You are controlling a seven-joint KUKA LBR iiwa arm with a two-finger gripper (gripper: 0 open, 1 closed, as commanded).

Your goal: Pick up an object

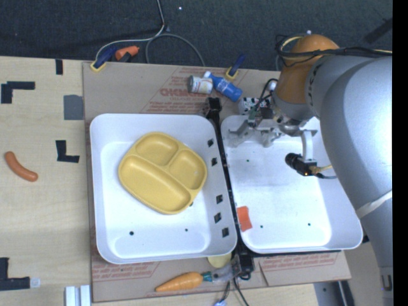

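A small orange block (243, 218) lies on the floor of the right bin (299, 234), close to its left wall and near the front. A yellow divided plate (163, 171) lies in the left bin (108, 222). My gripper (251, 130) hangs low over the far left corner of the right bin, under the orange band (299, 75) of the arm. It is well behind the orange block and apart from it. Nothing shows held in it.
A blue and white bottle (217, 85) lies on the cardboard behind the bins. A carrot (180, 282) lies in front of the left bin, a sausage (20, 166) far left on the bench. The grey arm (357, 132) covers the right bin's right side. Black clips line the wall between the bins.
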